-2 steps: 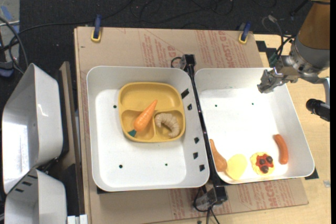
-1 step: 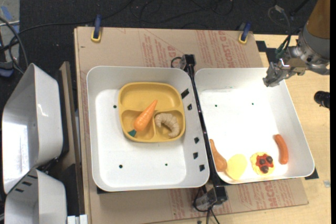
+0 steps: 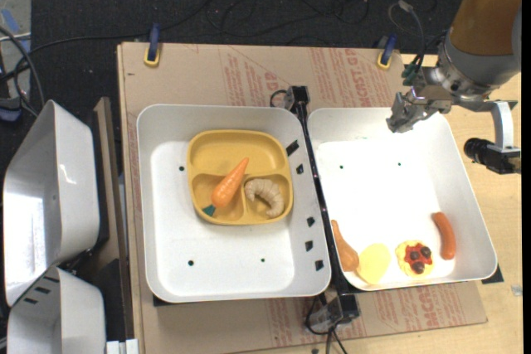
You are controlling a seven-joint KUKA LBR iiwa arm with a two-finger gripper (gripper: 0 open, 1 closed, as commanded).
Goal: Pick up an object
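Even, bright overhead light; the white bins (image 3: pixel 224 282) came out near blown, with soft shadows along their inner walls. Dark floor at the top stayed murky. Focus was fair, slightly grainy. The arm (image 3: pixel 489 4) looked soft, with a glare rim on top.

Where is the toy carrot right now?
The toy carrot lies in the yellow divided plate in the left bin, slanting across the divider, just left of the pale shrimp-like piece.

2 white bins (image 3: pixel 166 261), 1 yellow plate (image 3: pixel 241 147), 6 toy foods (image 3: pixel 230 183), 2 clamps (image 3: pixel 152 54).
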